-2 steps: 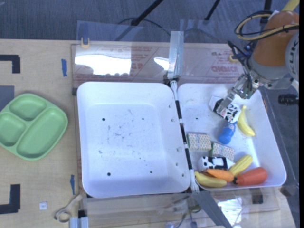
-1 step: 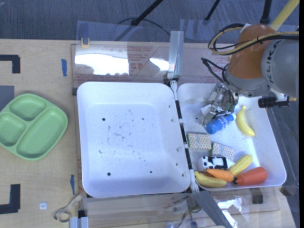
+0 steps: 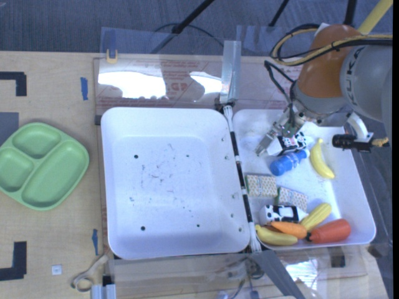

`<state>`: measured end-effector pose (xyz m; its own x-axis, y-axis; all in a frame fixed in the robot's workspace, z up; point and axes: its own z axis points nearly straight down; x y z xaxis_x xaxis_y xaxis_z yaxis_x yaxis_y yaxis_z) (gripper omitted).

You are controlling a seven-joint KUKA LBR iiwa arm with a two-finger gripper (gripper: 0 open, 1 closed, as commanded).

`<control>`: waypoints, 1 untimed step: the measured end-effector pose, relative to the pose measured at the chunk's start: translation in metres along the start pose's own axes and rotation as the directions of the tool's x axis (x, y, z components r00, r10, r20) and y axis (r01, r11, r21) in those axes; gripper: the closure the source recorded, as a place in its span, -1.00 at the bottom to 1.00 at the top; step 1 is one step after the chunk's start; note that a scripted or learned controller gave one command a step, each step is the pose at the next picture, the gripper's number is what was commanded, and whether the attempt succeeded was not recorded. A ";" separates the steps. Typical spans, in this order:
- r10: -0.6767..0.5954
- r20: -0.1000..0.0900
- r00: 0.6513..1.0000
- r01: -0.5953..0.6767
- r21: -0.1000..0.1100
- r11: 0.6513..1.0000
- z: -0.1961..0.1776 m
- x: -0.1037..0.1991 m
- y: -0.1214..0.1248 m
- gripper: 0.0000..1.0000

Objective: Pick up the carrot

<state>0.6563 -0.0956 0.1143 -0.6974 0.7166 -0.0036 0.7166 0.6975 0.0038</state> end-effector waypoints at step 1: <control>0.417 0.001 0.909 -0.417 0.000 0.909 -0.007 -0.007 -0.003 -1.00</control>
<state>0.6596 -0.1027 0.1212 -0.3352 0.9421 -0.0026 0.9421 0.3352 0.0046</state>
